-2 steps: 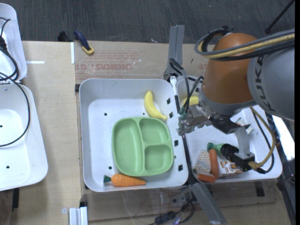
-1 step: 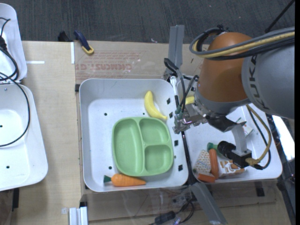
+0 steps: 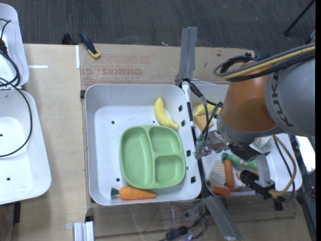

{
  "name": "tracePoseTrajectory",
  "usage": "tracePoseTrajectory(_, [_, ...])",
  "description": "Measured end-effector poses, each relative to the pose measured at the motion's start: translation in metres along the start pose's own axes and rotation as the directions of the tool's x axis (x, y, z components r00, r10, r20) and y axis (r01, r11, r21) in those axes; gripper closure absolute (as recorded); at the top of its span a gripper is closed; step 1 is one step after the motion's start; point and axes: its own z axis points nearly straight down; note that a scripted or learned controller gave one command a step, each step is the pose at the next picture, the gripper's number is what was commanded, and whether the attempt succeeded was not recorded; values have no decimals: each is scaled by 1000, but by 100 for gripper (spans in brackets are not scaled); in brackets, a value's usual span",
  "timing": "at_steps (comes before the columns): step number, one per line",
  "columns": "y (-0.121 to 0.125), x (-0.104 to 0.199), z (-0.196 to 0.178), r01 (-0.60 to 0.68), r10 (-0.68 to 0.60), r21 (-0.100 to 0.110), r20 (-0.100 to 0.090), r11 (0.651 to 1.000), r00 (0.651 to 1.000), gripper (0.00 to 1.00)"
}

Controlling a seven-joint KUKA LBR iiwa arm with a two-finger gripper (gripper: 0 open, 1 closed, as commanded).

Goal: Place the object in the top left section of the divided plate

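Landmark: the green divided plate (image 3: 153, 157), lying flat in the left bin (image 3: 95, 134).

Nearest the camera, a carrot (image 3: 136, 193) lies on the bin floor touching the plate's near rim. All three plate sections are bare.

Right of the plate, across the bin wall, the arm's wrist hangs low over the right bin (image 3: 286, 185). The end effector (image 3: 215, 147) is hidden under the wrist housing; whether it is open, closed or carrying anything cannot be determined. Loose items lie under and beside the wrist: a second carrot (image 3: 229, 173), a netted item (image 3: 216, 172) and a yellow item (image 3: 202, 115).

Beyond the plate, a banana (image 3: 163, 113) lies just off the far rim. Cardboard (image 3: 120, 67) covers the tabletop behind the bins.

Assessment: the step in hand appears to be acquisition in the right bin; which object is targeted is unclear. Nothing has been delivered. The next move calls for a confirmed grasp, a lift clear of the bin wall, then travel left to the plate's top left section.
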Motion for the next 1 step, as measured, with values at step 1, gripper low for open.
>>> tracePoseTrajectory(1, [0,0,0,1,-1,0,0,1000,1000,0])
